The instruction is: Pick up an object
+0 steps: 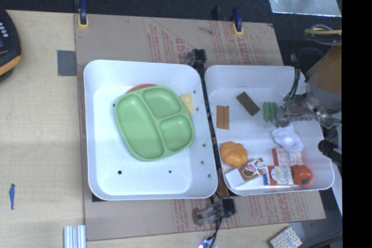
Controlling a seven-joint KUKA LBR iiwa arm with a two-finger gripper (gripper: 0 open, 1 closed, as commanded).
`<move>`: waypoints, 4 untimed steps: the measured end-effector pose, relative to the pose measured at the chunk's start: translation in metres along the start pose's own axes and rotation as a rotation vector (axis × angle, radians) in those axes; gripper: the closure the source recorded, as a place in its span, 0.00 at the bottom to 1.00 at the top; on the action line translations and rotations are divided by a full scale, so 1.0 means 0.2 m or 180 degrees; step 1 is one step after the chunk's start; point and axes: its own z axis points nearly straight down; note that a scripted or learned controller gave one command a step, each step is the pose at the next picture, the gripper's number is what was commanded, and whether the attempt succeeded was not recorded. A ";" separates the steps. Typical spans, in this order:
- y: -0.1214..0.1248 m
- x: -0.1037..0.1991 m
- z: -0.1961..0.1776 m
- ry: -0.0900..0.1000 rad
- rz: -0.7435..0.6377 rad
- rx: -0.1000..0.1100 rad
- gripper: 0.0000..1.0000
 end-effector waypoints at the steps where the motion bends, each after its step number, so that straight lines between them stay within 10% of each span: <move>1: 0.43 0.28 -0.51 -0.0006 -0.0018 -0.0049 1.00; 2: 0.40 0.26 -0.48 -0.0001 0.0002 -0.0008 0.00; 3: 0.12 0.33 -0.03 0.0009 0.0006 0.0031 0.00; 4: 0.48 0.36 0.07 -0.0003 -0.0005 -0.0026 0.00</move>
